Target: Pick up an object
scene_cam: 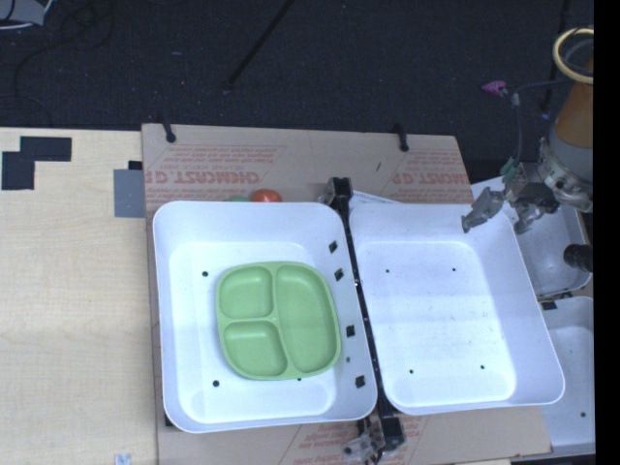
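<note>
A light green divided plate (278,320) with three compartments lies flat in the middle of the left bin (184,260). My gripper (502,214) hangs at the far right corner of the right bin (436,308), over its rim and well away from the plate. Its two fingers (478,212) are spread apart and open, with nothing between them. The orange band of the arm shows above it at the right edge.
A small red object (264,197) and a bit of green beside it sit on the cardboard sheet (291,163) just behind the left bin's far rim. A black clip strip (351,298) runs between the two bins.
</note>
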Available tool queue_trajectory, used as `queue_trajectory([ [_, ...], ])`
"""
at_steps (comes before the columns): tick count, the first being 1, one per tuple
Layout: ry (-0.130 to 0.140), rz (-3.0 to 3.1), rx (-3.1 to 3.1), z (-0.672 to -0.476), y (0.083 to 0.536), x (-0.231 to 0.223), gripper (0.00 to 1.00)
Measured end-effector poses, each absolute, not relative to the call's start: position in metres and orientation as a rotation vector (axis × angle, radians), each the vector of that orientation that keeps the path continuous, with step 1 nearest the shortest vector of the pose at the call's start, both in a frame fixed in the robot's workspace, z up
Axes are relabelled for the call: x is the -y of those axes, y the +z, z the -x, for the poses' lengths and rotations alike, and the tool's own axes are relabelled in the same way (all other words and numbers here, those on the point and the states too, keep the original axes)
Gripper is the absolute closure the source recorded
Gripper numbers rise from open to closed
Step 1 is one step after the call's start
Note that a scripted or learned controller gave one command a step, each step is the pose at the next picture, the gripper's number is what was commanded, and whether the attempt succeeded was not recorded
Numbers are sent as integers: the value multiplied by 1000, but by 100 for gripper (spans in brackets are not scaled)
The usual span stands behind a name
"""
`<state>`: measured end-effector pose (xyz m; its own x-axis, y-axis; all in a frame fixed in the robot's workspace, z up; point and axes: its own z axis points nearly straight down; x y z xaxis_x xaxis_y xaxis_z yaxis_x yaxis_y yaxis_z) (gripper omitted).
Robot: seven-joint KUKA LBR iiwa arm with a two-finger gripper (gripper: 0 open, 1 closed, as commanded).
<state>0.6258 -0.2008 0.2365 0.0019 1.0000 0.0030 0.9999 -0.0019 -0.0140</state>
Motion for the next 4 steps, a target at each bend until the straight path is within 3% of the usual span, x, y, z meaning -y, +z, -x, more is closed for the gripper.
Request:
queue_trajectory([
  [1,1,2221,2221,-628,244,201,0],
  [2,6,2218,2217,-620,192,206,0],
  [4,5,2212,2223,-627,89,200,0],
])
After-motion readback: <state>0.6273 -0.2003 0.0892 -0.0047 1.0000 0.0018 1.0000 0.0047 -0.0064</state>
